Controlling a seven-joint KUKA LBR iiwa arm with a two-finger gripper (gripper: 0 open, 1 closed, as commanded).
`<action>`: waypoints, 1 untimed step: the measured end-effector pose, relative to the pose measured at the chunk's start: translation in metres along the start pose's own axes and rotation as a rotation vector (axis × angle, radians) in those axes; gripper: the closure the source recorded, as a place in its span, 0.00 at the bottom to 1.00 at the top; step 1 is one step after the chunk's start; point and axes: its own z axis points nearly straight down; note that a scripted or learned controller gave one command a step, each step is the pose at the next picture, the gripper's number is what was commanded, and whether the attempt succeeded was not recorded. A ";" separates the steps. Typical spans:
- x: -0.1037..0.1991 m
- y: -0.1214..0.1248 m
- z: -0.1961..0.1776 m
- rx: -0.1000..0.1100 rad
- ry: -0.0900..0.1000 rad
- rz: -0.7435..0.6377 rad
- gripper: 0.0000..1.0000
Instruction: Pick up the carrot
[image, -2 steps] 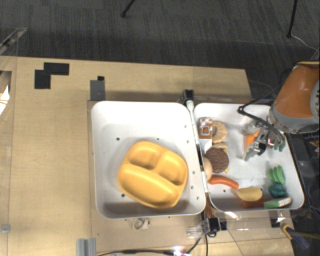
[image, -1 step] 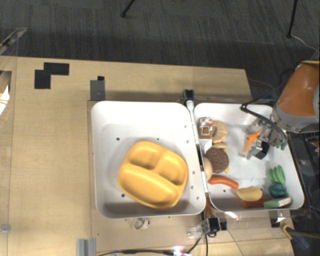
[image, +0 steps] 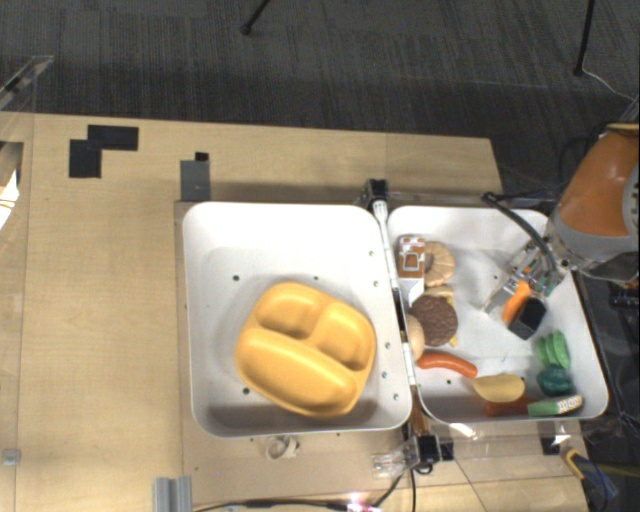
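Observation:
The carrot (image: 516, 295) is a small orange piece in the right bin (image: 470, 240), towards its right side. My gripper (image: 511, 291) reaches in from the right, and its metal fingers (image: 498, 298) are shut on the carrot. Only a short orange stretch of the carrot shows below the gripper body; the rest is hidden.
The right bin also holds a brown patty (image: 436, 318), a cookie (image: 437, 263), a red-orange sausage (image: 447, 364), a pale potato-like piece (image: 499, 386) and green vegetables (image: 553, 352) near its right wall. A big yellow loaf (image: 303, 346) lies in the left bin (image: 230, 240).

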 end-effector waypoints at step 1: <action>-0.003 0.004 -0.015 -0.005 -0.012 -0.008 1.00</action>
